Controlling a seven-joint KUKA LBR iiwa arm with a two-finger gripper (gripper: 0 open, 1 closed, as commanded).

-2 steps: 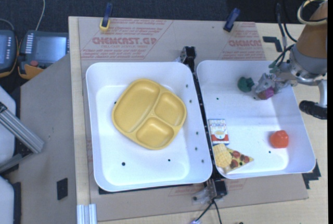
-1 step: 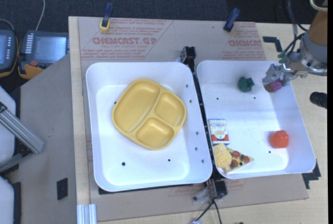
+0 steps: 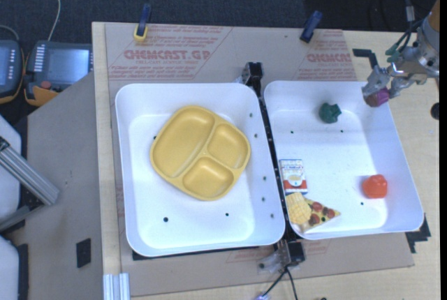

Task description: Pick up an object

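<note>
**Overhead, arm's gripper carries a small purple object above the right bin's far corner**

Here, seen from the fixed camera above the bench, 2 shallow white bins sit side by side on a cardboard sheet. The gripper hangs at about 1 o'clock of the right bin, over its far right rim, with a small purple object clamped between its 2 fingers. The fingers close on the object from either side; what the object is cannot be told at this size.

Inside the right bin, a dark green object lies toward 12 o'clock, well apart from the gripper. A red-orange object rests near the 4 o'clock wall. At 8 o'clock, a small carton lies against the left wall, and just beside it, toward 7 o'clock, a toy corn cob touches a pizza slice.

The left bin holds a yellow divided plate with 3 compartments, set near its centre, turned at an angle to the walls.
</note>
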